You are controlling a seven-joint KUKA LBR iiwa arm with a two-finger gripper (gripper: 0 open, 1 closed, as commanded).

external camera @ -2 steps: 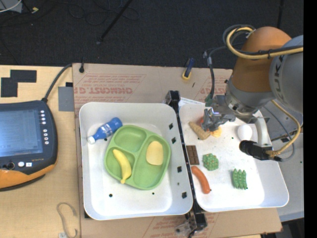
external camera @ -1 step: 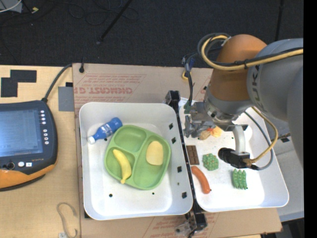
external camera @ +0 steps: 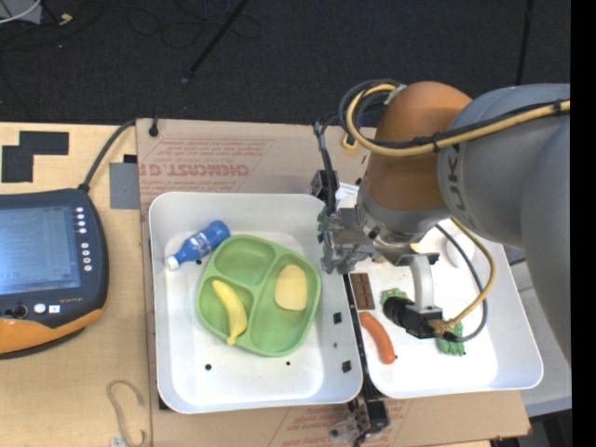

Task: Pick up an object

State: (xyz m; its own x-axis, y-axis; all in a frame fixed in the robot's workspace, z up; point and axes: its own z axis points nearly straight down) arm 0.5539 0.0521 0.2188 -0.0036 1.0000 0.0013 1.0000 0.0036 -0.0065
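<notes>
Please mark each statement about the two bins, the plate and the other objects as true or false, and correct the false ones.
1. The banana lies on the green plate. True.
2. The blue bottle is in the right bin. False: it lies in the left bin, beside the plate.
3. The orange carrot lies in the right bin. True.
4. The green plate has one single compartment. False: ridges divide it into several.
5. A handheld screen device rests left of the bins. True.

tool point(external camera: 337, 250): mostly hidden by wrist | right bin point(external camera: 503, 361): partly covered by arm
</notes>
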